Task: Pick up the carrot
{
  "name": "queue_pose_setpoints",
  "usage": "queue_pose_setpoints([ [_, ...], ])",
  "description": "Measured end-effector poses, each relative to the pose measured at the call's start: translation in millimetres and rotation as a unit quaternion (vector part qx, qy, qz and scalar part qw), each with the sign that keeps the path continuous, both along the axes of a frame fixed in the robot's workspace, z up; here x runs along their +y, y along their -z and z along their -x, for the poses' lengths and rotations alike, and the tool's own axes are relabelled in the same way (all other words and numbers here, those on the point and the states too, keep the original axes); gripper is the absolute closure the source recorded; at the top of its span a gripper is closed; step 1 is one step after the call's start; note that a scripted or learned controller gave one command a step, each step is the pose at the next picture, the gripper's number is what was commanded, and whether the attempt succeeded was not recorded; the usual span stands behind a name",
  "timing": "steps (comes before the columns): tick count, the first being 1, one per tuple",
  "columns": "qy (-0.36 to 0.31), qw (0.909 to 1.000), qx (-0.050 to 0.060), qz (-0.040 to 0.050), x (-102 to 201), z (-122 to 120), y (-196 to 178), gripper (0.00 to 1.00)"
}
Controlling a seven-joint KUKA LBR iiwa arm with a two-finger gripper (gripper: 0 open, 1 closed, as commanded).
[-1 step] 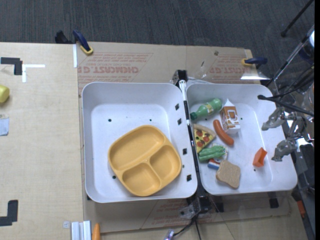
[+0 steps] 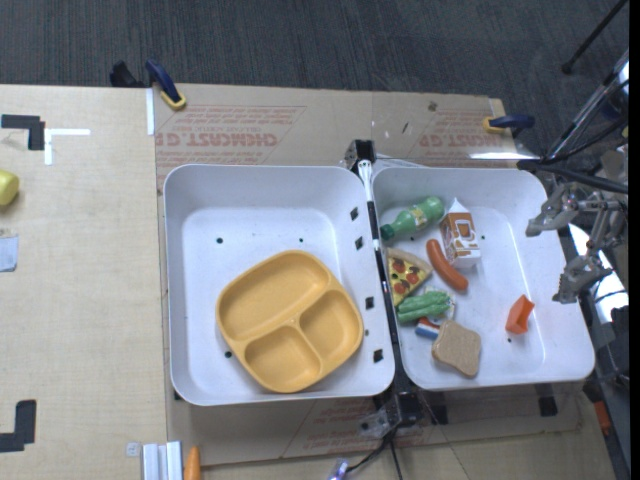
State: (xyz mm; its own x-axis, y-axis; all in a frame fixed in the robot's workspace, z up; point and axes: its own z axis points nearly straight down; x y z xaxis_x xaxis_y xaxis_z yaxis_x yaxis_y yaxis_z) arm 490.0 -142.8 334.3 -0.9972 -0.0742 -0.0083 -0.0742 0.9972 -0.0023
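End effector [image 2: 575,253] blurry beside carrot [image 2: 519,314].

Robotics lab, clamped cardboard [image 2: 330,133] on bench, toy-food bins [image 2: 560,363]

Yellow divided plate [image 2: 290,320] in left bin [image 2: 262,190]; green bottle [image 2: 411,218], bread slice [image 2: 458,348] in right bin [image 2: 560,353]

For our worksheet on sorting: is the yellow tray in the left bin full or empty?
Empty. All three compartments of the tray show bare yellow plastic. The food, including the carrot, lies in the right bin.
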Motion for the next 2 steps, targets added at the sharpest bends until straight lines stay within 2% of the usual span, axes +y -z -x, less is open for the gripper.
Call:
queue_pose_setpoints([
  [1,-0.059,0.9983,0.000,-0.0001,53.1,-9.1,-26.0,0.00],
  [2,-0.103,0.9947,0.001,-0.0003,94.6,-10.8,-6.5,0.00],
])
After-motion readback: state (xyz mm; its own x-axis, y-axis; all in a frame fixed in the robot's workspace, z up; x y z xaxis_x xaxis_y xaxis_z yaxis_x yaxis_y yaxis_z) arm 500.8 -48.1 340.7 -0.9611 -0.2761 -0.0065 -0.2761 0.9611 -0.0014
